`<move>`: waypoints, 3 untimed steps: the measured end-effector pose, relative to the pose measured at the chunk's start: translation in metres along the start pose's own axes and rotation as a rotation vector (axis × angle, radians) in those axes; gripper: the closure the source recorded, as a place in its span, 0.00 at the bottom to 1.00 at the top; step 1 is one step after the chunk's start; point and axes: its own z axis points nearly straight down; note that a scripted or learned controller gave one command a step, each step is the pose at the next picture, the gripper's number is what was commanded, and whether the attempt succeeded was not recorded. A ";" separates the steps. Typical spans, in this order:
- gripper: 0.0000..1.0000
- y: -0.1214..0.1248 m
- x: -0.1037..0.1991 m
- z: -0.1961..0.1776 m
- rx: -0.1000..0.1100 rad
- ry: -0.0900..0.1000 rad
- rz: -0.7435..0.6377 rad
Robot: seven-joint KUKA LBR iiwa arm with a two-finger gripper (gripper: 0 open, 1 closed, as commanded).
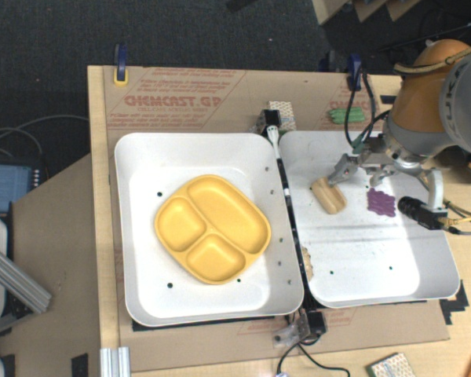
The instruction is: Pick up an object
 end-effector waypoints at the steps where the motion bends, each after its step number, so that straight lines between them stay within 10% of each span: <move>1: 0.00 -0.017 0.024 0.030 -0.012 -0.002 0.001; 3: 0.00 0.047 0.032 0.030 0.008 0.003 -0.005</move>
